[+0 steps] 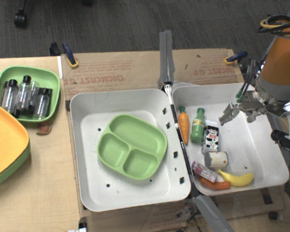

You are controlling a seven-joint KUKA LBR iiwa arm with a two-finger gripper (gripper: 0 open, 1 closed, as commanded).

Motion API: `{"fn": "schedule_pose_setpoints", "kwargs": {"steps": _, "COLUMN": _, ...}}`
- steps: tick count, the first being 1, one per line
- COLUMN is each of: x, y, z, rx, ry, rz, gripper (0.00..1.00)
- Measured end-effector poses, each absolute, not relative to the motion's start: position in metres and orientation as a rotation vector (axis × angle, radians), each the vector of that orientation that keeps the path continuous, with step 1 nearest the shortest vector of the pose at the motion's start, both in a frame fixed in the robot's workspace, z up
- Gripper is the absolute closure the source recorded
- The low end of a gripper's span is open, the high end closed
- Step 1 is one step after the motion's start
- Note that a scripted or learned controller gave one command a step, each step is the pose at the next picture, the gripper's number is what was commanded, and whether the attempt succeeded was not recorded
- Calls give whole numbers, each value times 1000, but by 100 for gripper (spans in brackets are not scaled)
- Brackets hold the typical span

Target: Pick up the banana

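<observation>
The banana (237,179) lies on its side in the near part of the right bin (260,144), close to that bin's near wall, its curve opening upward in the view. Just to its left and touching it lies a red-orange sausage-shaped toy (213,184), with a small pink-wrapped packet (204,172) above that. A short cream-coloured cylinder (217,159) lies on its side just beyond the banana. Farther back in the same bin stand or lie a black-and-white carton (212,137), a green bottle (197,125) and a toy carrot (184,125), the carrot beside the bin's left wall.

The gripper (232,112) hangs over the far right part of the right bin, well apart from the banana, with nothing between its fingers; whether the jaws are spread or closed cannot be told from this angle. The grey arm with its orange band (281,61) reaches in from the right.

The left bin (88,156) holds a green divided plate (132,146) near its middle. On the wooden table (37,205) to the left sit a stack of orange plates (4,147) and a green tray (48,80) containing several dark-capped bottles (26,98).
</observation>
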State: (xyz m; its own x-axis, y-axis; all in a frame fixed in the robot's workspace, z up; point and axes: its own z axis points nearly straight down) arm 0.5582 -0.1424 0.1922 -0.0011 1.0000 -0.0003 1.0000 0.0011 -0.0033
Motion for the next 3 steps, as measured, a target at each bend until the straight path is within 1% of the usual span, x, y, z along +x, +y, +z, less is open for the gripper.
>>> {"fn": "schedule_pose_setpoints", "kwargs": {"steps": 1, "x": 559, "y": -159, "z": 115, "rx": -2142, "ry": -2324, "rz": -23, "gripper": 0}}
{"fn": "schedule_pose_setpoints", "kwargs": {"steps": 2, "x": 577, "y": -214, "z": 94, "rx": -2084, "ry": -2351, "rz": -12, "gripper": 0}}
{"fn": "schedule_pose_setpoints", "kwargs": {"steps": 3, "x": 535, "y": -207, "z": 92, "rx": -1849, "ry": -2539, "rz": 0, "gripper": 0}}
